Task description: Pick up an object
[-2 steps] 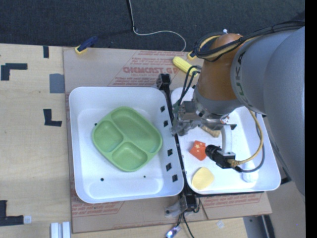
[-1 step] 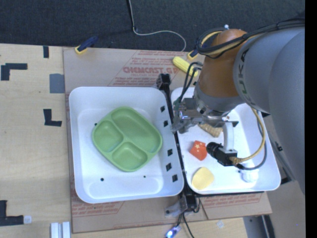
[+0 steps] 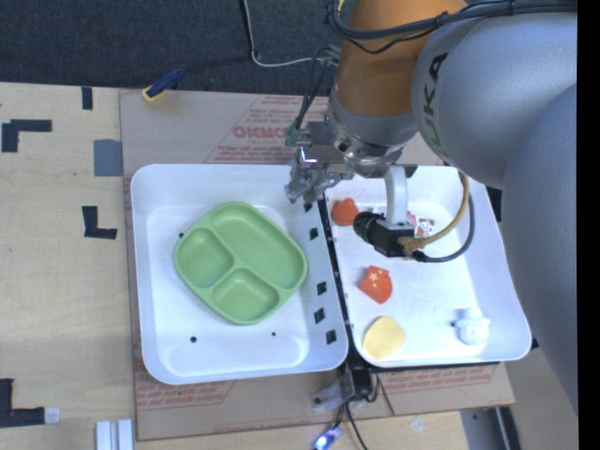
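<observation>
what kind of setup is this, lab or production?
Looks like a robotics lab grasping rig: two white bins on cardboard, toy-like items such as a green divided plate and a strawberry, exposed cables.

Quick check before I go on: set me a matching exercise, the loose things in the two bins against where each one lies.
Things:
1. green divided plate
2. red piece
3. yellow piece
4. small white piece

Places:
A. right bin, front right corner
B. left bin, middle
C. right bin, front left, near the divider
D. right bin, middle, behind the yellow piece

Pairs: 1-B, 2-D, 3-C, 4-A
</observation>
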`<control>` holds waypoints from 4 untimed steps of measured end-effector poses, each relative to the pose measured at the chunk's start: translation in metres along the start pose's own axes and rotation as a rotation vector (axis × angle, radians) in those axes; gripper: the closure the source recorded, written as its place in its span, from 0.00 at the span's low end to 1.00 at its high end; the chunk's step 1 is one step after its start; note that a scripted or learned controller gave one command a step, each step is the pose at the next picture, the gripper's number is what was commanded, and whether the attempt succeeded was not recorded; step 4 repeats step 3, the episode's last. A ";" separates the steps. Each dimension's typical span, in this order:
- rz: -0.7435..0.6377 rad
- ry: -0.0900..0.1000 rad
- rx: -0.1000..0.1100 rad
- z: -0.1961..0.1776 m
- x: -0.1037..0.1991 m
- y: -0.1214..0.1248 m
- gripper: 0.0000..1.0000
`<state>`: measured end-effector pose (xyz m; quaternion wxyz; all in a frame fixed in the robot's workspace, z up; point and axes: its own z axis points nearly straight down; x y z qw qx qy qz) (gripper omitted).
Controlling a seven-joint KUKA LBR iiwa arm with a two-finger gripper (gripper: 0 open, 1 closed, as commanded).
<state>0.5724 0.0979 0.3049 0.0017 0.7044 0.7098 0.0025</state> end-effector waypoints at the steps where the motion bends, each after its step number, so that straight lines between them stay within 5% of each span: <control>1: 0.004 -0.003 0.009 -0.005 -0.003 -0.002 1.00; 4: 0.001 -0.006 0.012 -0.024 -0.002 -0.002 1.00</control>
